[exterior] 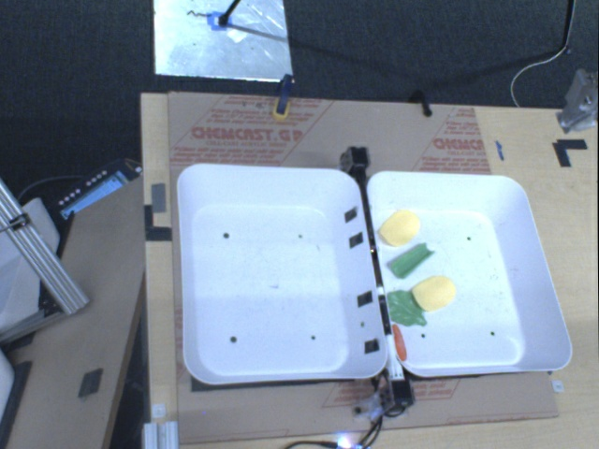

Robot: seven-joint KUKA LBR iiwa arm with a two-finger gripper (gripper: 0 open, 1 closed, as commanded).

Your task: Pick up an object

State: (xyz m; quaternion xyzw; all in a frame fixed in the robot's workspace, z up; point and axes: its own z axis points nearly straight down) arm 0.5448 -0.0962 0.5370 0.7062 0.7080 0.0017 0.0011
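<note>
Five small items sat in right bin (510, 251), all crowded toward wall shared with left bin (271, 279). Yellow lump (400, 226) farthest back, green piece (410, 260) just in front of it. Second yellow lump (434, 293) touched second green piece (405, 308). Orange bit (401, 344) lay at front-left corner. Gripper apart or clamped, heads up, you couldn't tell from your camera.

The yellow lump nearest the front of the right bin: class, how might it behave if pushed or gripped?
The yellow lump looks rounded, so it may roll when nudged. Its smooth surface could slip between fingers. It touches a green piece, which would probably shift with it.
</note>
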